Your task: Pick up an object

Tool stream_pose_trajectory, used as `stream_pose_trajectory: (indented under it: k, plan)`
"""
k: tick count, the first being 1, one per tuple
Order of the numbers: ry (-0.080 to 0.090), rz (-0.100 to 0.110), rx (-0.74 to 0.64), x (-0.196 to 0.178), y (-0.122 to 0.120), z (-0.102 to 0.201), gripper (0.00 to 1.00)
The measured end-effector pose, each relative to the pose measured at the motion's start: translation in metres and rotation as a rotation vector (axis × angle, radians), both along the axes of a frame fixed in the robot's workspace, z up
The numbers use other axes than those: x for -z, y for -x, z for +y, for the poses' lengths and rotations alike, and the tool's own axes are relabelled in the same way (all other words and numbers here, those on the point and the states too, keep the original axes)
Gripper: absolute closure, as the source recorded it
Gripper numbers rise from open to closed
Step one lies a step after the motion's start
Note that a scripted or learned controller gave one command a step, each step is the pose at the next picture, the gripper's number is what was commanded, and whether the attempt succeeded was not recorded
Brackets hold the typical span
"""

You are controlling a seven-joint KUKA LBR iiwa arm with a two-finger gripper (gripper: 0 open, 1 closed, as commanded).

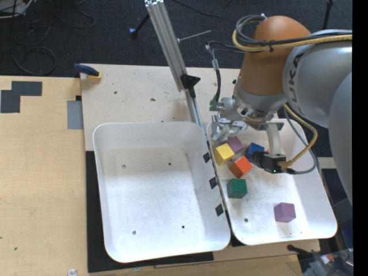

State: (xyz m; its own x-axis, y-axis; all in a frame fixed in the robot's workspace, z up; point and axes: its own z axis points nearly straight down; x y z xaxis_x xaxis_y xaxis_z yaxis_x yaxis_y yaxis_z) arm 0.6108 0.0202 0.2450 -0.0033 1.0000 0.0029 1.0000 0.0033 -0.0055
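Camera view – metal gripper (221, 132) over matte cubes (236, 188); its grip state I cannot tell

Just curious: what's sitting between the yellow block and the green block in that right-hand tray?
The orange block lies roughly between the yellow block and green block, slightly right, in the camera view.

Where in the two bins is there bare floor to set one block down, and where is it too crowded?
The left bin has a bare floor from wall to wall. In the right bin, room lies between the green cube and the lilac cube. The far corner beneath the gripper is crowded.
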Motion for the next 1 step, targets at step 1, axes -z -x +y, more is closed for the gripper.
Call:
stream_pose_trajectory:
  k: [1]
  plan:
    - [0.0,0.002,-0.002,0.0019,0.009,0.0617,1.0]
